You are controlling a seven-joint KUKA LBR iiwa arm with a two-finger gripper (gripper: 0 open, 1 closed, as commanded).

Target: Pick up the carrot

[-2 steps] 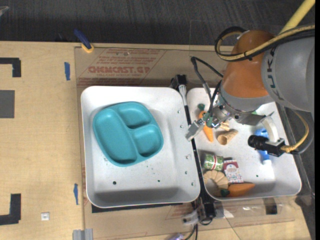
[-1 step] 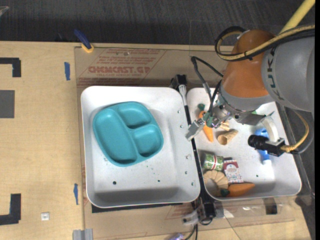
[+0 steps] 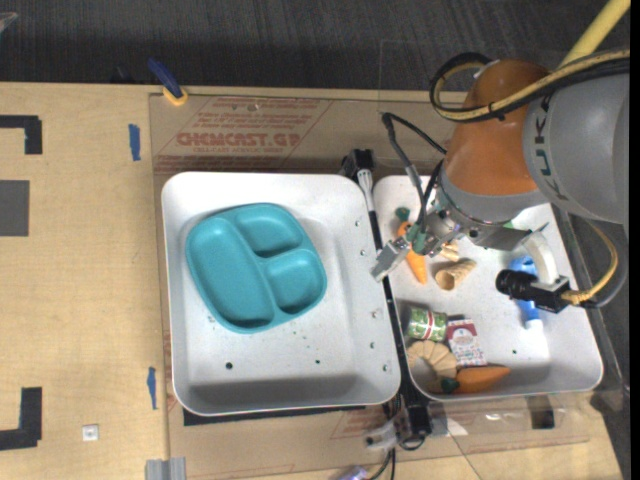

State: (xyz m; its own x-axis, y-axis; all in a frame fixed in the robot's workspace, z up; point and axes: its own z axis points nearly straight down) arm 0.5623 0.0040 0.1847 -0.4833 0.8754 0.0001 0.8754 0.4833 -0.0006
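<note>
A small orange carrot (image 3: 414,264) lies near the left wall of the right bin (image 3: 575,353), directly under the gripper (image 3: 408,251) (whether the claw grips it cannot be told). A teal divided plate (image 3: 256,264) sits in the left bin (image 3: 200,368).

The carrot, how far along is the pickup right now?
Done: the gripper is down in the right bin, at the carrot near the bin's left wall. In hand: closing in on it; no clear grasp visible. Left: gripping it and lifting it clear of the bin.
</note>
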